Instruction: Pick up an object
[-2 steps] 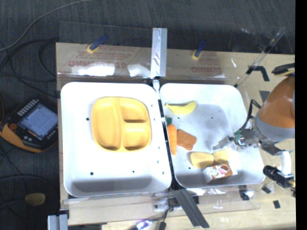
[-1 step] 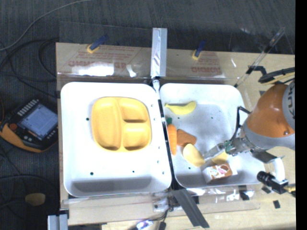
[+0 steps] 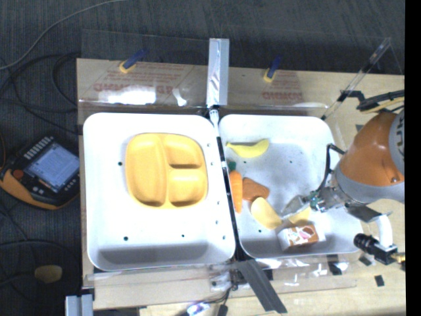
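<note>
Smooth white plastic, faintly glossy, for both bins (image 3: 105,176), the right bin (image 3: 299,143) speckled with small dark marks. Matt yellow plastic for the divided tray (image 3: 166,170). Smooth, plastic-looking toy food: a pale yellow banana (image 3: 248,149), an orange carrot (image 3: 235,188), a yellow slice (image 3: 264,212). Printed card, by the look of it, for the small carton (image 3: 301,235). Glossy orange shell on the arm (image 3: 371,153), grey casing below it. Pale, matt wood for the bench (image 3: 368,94). Dark, rough carpet (image 3: 39,18) around.
</note>
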Controlling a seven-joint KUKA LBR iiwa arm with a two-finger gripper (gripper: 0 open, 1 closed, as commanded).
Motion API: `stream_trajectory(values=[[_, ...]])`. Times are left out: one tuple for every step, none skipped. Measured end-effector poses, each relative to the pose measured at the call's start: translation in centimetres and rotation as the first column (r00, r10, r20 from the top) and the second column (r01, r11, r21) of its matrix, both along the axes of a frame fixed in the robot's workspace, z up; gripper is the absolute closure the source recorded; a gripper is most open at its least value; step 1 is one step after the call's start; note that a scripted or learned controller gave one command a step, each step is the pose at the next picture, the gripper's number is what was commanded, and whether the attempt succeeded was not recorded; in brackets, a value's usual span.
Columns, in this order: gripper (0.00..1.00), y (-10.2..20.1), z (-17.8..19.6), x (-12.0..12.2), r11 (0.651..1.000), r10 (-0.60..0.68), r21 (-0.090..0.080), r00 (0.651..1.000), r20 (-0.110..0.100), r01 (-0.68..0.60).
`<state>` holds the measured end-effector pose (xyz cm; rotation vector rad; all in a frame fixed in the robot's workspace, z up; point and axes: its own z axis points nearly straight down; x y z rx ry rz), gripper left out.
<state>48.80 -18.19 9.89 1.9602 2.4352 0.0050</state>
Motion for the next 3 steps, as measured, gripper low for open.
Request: stream_trajectory(values=[[1.0, -1.6, 6.5, 1.3, 1.0, -0.018, 0.006, 1.0, -0.016, 0.018], [1.0, 5.8, 14.8, -0.4, 0.999, 0.037, 0.007, 0.999, -0.016, -0.037], [1.0, 2.2, 19.3, 2.4, 0.971, 0.239, 0.004, 0.971, -0.015, -0.239]])
